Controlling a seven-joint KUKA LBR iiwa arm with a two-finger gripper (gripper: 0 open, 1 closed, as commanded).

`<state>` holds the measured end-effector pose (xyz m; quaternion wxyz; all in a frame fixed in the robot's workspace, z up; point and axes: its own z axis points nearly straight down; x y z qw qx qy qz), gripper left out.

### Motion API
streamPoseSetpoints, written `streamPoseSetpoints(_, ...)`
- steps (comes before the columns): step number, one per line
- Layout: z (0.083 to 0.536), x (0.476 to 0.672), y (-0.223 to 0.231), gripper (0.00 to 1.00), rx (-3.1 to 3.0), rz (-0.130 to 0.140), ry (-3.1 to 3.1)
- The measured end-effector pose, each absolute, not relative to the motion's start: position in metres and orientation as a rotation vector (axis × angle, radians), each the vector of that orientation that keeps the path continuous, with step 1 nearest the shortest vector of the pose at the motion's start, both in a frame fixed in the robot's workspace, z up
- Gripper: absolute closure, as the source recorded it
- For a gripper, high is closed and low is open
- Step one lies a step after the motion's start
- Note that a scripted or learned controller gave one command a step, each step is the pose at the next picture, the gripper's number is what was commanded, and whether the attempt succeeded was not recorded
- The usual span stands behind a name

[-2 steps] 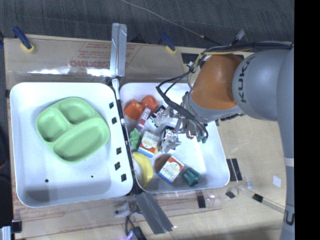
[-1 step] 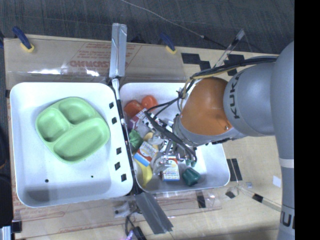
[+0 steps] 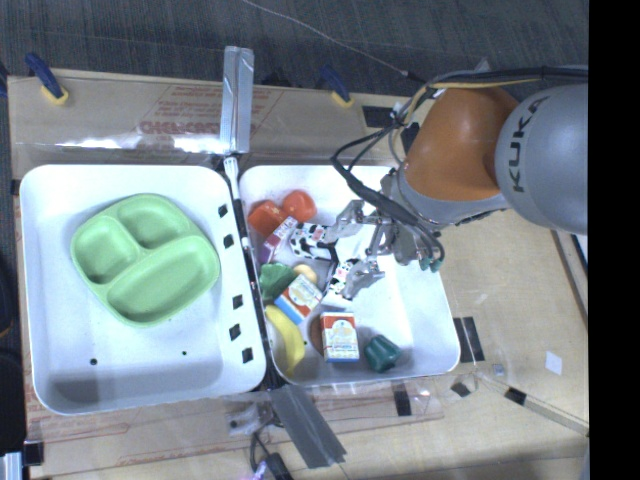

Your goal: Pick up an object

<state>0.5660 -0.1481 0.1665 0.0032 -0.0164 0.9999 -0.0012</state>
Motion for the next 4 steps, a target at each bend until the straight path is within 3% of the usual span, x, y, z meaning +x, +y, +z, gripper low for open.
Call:
streamPoseSetpoints(1, 0.100, 0.531, -0.115, 0.00, -0.103, -0.003, 3.117)
streamPoseSetpoints(2, 0.093, 0.505, -0.092, 0.00, 0.061, 0.000, 3.137)
streamPoseSetpoints(3, 0.093, 0.563, -0.090, 0.00, -0.615, 0.000, 3.078)
streamPoseSetpoints(4, 0.094, 0.658, -0.099, 0.00, -0.669, -0.002, 3.066)
